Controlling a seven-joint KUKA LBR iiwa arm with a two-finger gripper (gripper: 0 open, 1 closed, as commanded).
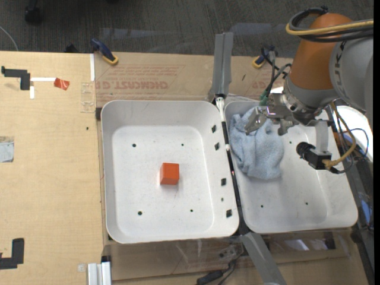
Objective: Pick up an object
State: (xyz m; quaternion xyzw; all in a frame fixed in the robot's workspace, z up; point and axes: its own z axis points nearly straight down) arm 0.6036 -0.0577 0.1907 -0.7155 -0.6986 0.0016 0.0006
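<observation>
Nearest you, the front rims of the two white bins are running along the tabletop (47,177), and the left bin (119,218) is carrying an orange-red cube (170,174) well away from the tool, far off to its left and toward the front. You are looking at the tool (261,119) hanging over the back left part of the right bin (332,215), with its metal fingers pressing at the top of a crumpled pale blue cloth (256,147). That cloth is lying directly beneath and just in front of the tool, bunched against the bin's left wall. Whether the fingers are spread or closed you cannot tell from this slant, and no fold is showing clearly between them, so do not count the cloth as held. By my reading, the step in hand is the grasp attempt on the cloth. Next you are needing a firm pinch on a raised fold, then a straight lift to check that the fabric is coming up.
</observation>
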